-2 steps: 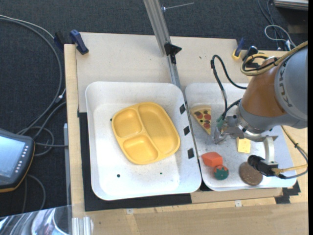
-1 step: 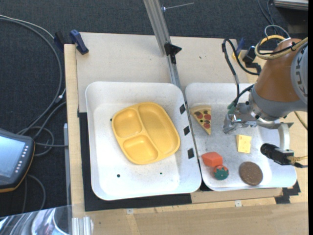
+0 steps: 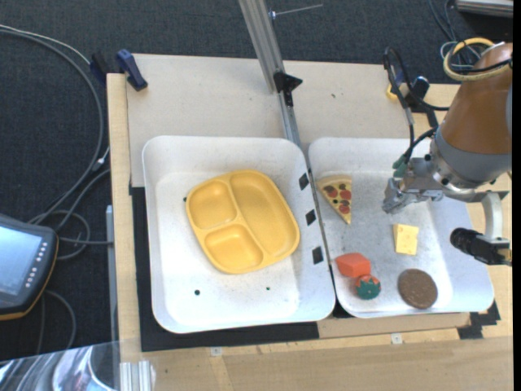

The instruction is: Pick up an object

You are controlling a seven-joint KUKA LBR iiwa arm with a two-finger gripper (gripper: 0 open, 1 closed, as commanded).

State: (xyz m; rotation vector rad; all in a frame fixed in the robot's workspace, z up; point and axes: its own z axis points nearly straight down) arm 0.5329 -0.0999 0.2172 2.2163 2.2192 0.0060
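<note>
Surface: a pale wooden bench (image 3: pixel 203 96) stands on dark carpet (image 3: pixel 49 96), with loose cables (image 3: pixel 65 63) trailing over the floor on the far-left side and a screen device (image 3: pixel 20 271) lying at the left edge. A slanted metal pole (image 3: pixel 264 31) rises from the back of the bench and meets the seam between the two bins. A blue clamp (image 3: pixel 130 68) sits at the bench's back left corner.

Bins: two shallow white bins lie side by side. The left bin (image 3: pixel 163 300) contains a yellow divided plate (image 3: pixel 240 220), well away from the gripper, beyond the divider. The right bin (image 3: pixel 464 300) holds the remaining items.

Gripper (image 3: pixel 394 200): it hangs over the right bin, below the grey arm (image 3: pixel 472 157) with its orange band (image 3: pixel 480 104). Whether the jaws are apart or together cannot be told; nothing is visibly between them.

Objects relative to the jaws: a pizza slice (image 3: pixel 339 197) lies just to the left, apart from them. A yellow cheese square (image 3: pixel 405 239) lies near, on the front side, not touching. A red block (image 3: pixel 352 264) and a green and red toy (image 3: pixel 368 287), touching or nearly touching each other, lie farther forward and left. A brown round disc (image 3: pixel 417 288) lies at the front of the bin, past the cheese square.

Obstructions: a black fitting (image 3: pixel 480 247) on the arm overhangs the right side of the bin.
</note>
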